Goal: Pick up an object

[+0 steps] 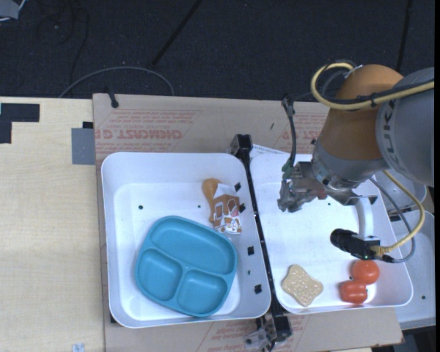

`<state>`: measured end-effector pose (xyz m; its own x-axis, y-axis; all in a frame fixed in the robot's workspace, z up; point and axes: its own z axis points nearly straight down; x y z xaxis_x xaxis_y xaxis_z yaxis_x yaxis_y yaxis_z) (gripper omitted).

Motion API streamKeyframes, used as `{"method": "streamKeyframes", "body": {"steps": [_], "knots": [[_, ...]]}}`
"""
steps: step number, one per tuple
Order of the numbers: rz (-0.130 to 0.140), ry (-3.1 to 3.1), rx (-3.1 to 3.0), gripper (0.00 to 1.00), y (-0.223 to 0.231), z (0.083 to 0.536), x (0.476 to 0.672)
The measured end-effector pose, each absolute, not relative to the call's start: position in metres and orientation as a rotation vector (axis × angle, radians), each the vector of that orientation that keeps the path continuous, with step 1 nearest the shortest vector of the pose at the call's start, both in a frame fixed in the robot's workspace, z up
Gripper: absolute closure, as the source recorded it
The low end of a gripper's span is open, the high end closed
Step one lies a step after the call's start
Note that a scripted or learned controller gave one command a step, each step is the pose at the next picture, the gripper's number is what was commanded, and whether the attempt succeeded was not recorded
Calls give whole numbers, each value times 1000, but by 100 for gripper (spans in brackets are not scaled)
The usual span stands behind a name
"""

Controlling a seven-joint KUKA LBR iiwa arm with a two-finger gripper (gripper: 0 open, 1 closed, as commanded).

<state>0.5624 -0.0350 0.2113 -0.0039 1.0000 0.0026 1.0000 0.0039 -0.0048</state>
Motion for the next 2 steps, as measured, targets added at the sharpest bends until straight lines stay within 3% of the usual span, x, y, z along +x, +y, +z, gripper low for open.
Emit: {"method": "streamKeyframes", "body": {"steps": [2], "knots": [[1, -2225, -2214, 100, 67, 233, 549]]}}
